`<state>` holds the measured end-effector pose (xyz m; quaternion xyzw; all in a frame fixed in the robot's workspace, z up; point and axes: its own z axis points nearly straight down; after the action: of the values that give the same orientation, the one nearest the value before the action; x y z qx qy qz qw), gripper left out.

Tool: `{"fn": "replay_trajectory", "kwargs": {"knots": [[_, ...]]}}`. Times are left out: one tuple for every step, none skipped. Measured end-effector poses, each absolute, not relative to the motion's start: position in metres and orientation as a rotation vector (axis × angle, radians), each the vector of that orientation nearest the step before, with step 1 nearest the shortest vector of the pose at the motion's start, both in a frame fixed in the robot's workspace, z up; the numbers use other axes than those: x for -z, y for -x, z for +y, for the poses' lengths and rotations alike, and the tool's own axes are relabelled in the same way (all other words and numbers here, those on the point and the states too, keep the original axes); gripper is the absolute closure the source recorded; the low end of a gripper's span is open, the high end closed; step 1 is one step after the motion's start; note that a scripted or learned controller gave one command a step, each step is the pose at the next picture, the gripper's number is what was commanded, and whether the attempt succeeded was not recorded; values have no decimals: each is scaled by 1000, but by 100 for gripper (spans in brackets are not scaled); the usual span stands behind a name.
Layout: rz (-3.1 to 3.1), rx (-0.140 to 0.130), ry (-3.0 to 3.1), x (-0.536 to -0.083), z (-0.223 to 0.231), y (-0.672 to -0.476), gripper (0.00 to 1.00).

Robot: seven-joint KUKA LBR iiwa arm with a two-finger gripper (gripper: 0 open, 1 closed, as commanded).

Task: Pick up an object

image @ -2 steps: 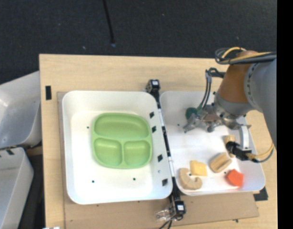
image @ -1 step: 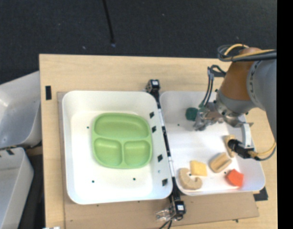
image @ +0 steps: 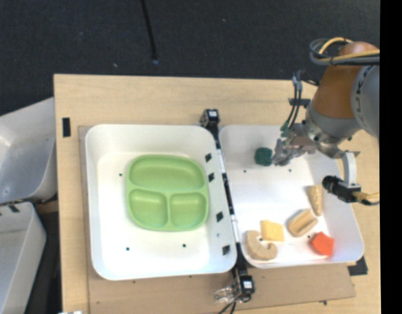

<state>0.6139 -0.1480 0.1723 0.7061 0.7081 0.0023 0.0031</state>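
Pale wooden worktop (image: 142, 100) carries two white bins; over the right bin (image: 266, 188) hang the jaws (image: 284, 150), their state indiscernible. Just beside them lies a small dark green round object (image: 263, 156), not yet lifted. Farther off sits a green divided plate (image: 167, 191).

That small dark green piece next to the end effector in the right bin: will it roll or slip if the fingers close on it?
The dark green piece looks rounded and compact, so it may well roll across the right bin floor if nudged off-centre. It looks small beside the end effector, so probably light and easily knocked away. Its surface is too blurred to judge slipperiness.
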Motion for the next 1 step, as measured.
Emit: {"fn": "replay_trajectory", "kwargs": {"knots": [[2219,-6,-2212,-230,-156,-624,100]]}}
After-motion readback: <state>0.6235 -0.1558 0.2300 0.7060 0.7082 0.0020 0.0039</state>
